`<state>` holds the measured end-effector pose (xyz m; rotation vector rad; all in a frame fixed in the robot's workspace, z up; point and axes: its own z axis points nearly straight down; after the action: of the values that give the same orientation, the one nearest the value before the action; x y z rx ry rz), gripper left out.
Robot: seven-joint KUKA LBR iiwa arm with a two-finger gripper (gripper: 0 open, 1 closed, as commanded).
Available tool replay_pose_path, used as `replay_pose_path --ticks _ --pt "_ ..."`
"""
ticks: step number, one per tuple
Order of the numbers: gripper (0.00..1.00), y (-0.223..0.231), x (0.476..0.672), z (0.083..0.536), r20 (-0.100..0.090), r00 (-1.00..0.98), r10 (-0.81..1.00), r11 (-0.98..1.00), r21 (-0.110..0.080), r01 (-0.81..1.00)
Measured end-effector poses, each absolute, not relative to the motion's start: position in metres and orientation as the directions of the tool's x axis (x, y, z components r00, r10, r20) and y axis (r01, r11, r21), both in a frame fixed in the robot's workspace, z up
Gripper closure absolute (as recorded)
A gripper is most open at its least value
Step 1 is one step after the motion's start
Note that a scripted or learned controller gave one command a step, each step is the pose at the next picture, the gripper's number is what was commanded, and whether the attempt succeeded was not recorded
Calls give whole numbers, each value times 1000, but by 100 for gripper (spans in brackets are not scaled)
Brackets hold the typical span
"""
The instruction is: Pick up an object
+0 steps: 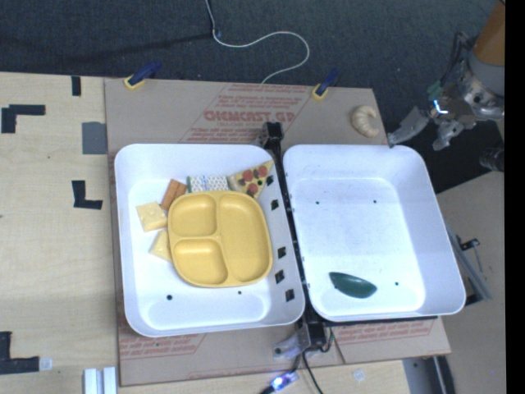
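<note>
A dark green flat object (353, 285) lies near the front of the right bin (426, 220). In the left bin (131, 269) a yellow divided plate (220, 238) lies among small items: an orange piece (172, 193), pale yellow squares (151, 216), a patterned strip (205, 184) and a pizza-like piece (253, 177). My gripper (426, 130) hangs off the right bin's far right corner, outside its rim, open with nothing between its fingers. The orange band of the arm (492, 31) shows at the top right.
A beige lump (367, 120) rests on the cardboard sheet (246, 113) behind the right bin, left of the gripper. A white cable (262, 39) loops across the dark floor at the back. Black clips (280, 245) join the two bins.
</note>
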<state>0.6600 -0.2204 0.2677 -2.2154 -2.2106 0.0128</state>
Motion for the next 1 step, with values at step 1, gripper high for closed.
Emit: replay_pose_path --ticks 1 --pt "0 -220 662 277 0 -1 1000 1 -1 1000"
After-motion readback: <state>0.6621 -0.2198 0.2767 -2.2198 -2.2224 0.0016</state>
